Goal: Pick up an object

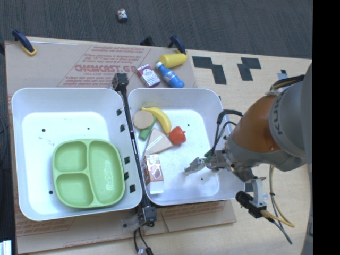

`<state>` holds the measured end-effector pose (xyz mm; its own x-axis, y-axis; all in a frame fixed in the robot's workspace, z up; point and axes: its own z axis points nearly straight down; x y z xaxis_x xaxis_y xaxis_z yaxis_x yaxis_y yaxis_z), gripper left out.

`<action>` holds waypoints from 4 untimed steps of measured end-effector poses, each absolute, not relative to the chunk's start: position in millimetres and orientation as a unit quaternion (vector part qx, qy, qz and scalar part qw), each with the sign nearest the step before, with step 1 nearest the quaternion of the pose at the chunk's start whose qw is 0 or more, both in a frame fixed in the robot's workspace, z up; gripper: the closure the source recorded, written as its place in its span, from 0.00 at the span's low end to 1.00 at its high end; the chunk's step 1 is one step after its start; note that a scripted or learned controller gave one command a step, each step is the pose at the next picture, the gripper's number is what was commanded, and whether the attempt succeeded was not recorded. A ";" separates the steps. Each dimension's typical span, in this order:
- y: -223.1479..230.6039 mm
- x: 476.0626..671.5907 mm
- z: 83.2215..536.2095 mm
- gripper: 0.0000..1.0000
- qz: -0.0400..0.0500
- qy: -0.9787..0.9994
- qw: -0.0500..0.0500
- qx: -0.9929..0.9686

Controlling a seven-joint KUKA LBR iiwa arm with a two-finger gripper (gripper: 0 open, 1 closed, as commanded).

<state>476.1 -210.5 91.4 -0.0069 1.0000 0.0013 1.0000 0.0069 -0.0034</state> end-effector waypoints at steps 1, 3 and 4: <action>-210.3 476.6 101.6 1.00 0.001 -0.711 0.003 -0.703; -183.6 476.7 183.5 1.00 0.000 -0.710 0.001 -0.705; -192.0 477.1 203.2 1.00 0.000 -0.709 0.000 -0.706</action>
